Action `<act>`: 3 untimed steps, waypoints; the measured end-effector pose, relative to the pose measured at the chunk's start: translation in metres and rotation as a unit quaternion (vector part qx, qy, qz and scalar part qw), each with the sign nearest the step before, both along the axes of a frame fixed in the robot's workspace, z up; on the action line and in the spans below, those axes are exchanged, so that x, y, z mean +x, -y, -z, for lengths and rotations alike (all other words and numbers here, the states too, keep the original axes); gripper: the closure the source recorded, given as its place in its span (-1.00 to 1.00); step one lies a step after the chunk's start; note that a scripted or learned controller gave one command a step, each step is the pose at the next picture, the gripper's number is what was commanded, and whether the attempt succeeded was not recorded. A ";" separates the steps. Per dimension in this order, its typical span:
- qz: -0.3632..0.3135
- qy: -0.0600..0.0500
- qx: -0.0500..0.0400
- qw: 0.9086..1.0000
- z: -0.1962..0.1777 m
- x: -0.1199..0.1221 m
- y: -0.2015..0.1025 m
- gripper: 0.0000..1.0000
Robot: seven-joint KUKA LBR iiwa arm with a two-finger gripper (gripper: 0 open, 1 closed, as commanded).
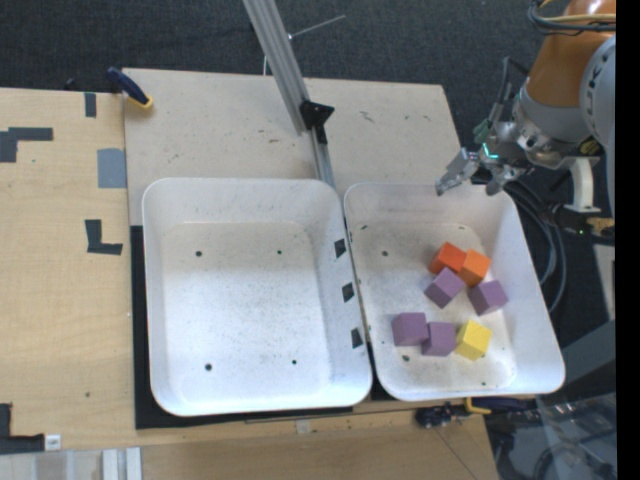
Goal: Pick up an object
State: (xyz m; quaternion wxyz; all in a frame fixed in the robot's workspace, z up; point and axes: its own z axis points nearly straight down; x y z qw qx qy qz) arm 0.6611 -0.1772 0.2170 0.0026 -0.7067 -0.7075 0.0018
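Claw [468, 175] of the grey arm [572, 78], seen from above, poised over the far rim of the right bin [525, 258], toward that bin's far right corner. Its two fingers are spread apart, with nothing between them. The arm enters from the right, its orange band [585, 5] uppermost in the picture.

Blocks lie in a loose cluster in the near right part of the right bin, well apart from the claw. Farthest from the viewer are two orange blocks [461, 260], touching one another. Just nearer than these, one purple block [444, 288] lies on the left, touching the orange pair, and a second purple block [488, 296] on the right. Nearer still, two purple blocks [423, 332] sit side by side, touching, and a yellow block [474, 340] lies just to their right, against them.

The left bin [160, 228] adjoins the right bin along its left wall, with dark clips [348, 292] spaced along the shared edge. Both bins rest on a pale wooden worktop [220, 118]. A metal rail [283, 53] slants across the worktop from the far side to the junction of the two bins, ending at a black bracket [316, 114]. A blue and yellow tool [130, 87] lies on the worktop beyond the left bin's far left corner. Cables [560, 238] hang to the right of the right bin, beneath the arm.
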 end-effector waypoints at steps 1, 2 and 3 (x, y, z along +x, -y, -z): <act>-0.001 0.002 -0.001 1.000 -0.004 0.001 0.000 -1.00; 0.000 0.000 -0.001 1.000 0.046 0.002 -0.010 -1.00; -0.001 0.000 -0.001 1.000 0.095 0.007 -0.006 -1.00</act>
